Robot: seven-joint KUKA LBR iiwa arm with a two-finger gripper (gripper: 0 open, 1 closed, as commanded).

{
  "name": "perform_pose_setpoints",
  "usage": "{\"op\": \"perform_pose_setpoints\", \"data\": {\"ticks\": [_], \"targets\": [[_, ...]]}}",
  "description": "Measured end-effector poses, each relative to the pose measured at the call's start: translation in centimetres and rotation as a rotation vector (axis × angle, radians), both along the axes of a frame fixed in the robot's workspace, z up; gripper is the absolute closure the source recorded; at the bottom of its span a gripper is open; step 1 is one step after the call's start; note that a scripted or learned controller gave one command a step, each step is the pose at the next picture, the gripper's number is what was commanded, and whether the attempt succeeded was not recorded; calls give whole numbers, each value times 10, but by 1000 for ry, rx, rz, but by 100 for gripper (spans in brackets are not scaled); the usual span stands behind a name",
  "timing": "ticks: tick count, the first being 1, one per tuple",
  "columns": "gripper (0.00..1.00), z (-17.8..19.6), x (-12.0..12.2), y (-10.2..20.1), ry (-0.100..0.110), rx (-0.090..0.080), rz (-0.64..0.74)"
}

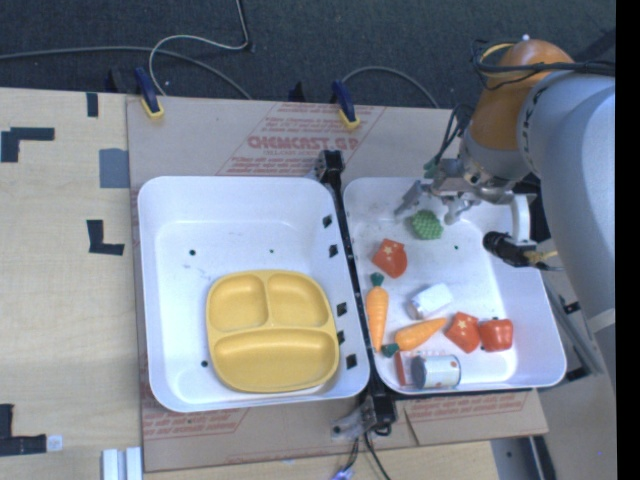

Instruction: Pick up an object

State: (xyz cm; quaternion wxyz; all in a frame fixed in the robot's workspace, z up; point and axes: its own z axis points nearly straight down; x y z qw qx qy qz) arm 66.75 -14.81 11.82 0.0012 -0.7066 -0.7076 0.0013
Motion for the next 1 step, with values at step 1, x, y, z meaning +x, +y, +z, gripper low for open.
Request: {"op": "perform_pose_setpoints", "data": {"ticks": [1], "targets": [[0, -33, -28, 41, -4, -1, 0]]}}
